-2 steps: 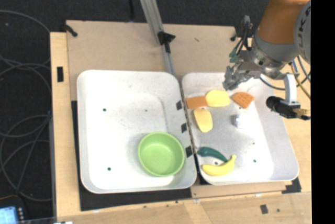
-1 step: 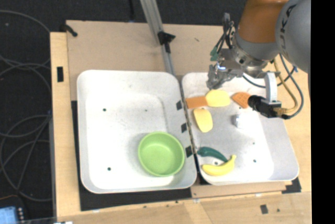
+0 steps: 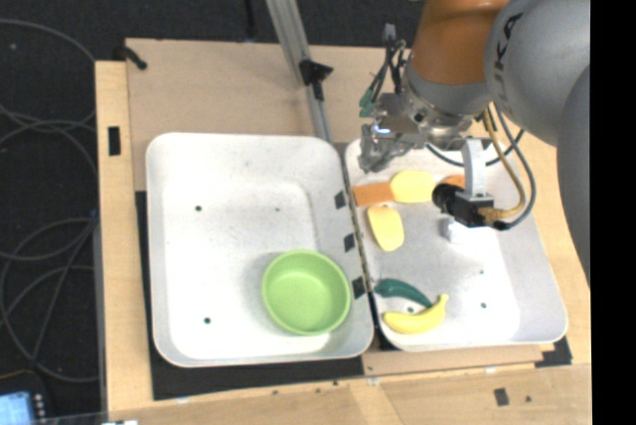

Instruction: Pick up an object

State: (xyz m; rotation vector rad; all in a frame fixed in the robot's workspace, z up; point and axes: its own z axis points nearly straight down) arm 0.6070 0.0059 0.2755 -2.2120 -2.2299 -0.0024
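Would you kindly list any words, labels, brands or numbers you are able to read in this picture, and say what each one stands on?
None: no readable text stands on the two white bins, the green bowl, the banana or the grey and orange arm.

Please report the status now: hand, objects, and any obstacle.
Hand low over right bin, far-left corner; nothing seen held. Orange block and yellow pieces just beside it. Green bowl in left bin.

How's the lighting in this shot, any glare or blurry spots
Camera view: even light, soft shadows; the white bins look bright but keep their speckle, mild sheen on the orange band; green bowl and banana fairly sharp; gripper area cluttered and hard to read.
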